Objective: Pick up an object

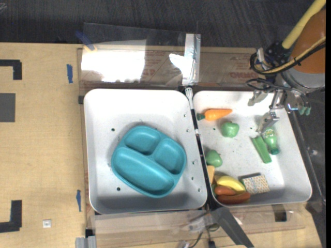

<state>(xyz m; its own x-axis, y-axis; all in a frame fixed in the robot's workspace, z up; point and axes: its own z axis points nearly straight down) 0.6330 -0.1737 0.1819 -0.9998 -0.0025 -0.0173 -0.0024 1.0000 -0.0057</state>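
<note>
My gripper (268,122) hangs low over the right side of the right bin (297,190). Just below its tip lie a long green vegetable (261,149) and a small green bottle-like piece (271,141); whether the tip touches them I cannot make out. Farther left in the same bin are an orange carrot (217,114), a green pepper (229,129) and another green piece (213,159). At the bin's front lie a yellow banana (230,182), a red sausage-like item (232,192) and a speckled rectangular block (254,183).
The left bin (98,112) holds a teal divided plate (150,160). A clear plastic panel (139,61) stands behind the bins. The arm with its cables (289,56) comes in from the upper right. Wooden bench (36,138) lies to the left.
</note>
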